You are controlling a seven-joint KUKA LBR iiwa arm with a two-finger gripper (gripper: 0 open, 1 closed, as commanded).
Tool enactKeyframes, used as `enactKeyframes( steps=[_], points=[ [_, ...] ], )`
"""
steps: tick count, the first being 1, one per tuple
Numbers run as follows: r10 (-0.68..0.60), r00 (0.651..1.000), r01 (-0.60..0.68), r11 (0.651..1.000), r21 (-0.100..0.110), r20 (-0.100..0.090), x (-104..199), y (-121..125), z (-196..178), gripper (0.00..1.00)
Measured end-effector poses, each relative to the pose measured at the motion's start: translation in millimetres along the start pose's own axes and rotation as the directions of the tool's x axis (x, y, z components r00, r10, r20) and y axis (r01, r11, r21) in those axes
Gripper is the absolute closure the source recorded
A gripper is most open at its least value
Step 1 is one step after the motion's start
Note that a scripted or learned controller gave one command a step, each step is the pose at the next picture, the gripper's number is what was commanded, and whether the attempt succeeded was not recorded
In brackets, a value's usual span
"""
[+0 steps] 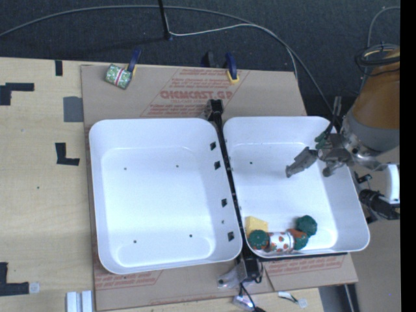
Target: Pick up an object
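The bench point(39, 194) carries a cardboard sheet point(188, 93) on which two white bins sit side by side, touching along a black divider strip. The left bin point(104, 142) takes up the sheet's left half, and the right bin point(273, 125) lies against it on the right.

The arm point(380, 106), grey with an orange band, comes in from the right edge over the right bin's far right rim and is bent down at a slant toward the bin's middle. Its gripper point(305, 162) hangs over the upper middle of the right bin's floor, pointing left and down. Whether its fingers stand apart or together cannot be told from this angle, and nothing shows between them.

The objects lie in a cluster along the near edge of the right bin, well apart from the gripper: a yellow block point(256, 224) at the near left corner, a green ball point(259, 240) just beside it, a white can with red spots point(281, 242) lying on its side, and a dark green ball point(306, 225) at the right end.

A small green and white box point(119, 76) lies at the far left corner of the cardboard sheet.
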State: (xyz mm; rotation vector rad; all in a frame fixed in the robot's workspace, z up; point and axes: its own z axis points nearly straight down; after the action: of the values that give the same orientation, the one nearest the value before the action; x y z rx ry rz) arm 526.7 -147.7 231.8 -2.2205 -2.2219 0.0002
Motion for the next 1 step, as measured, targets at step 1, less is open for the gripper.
enactKeyframes(
  steps=[1],
  points=[
    [0.004,1.0,-0.004,1.0,0.01,-0.002,-59.2,14.1,115.9,0.0]
  ],
)
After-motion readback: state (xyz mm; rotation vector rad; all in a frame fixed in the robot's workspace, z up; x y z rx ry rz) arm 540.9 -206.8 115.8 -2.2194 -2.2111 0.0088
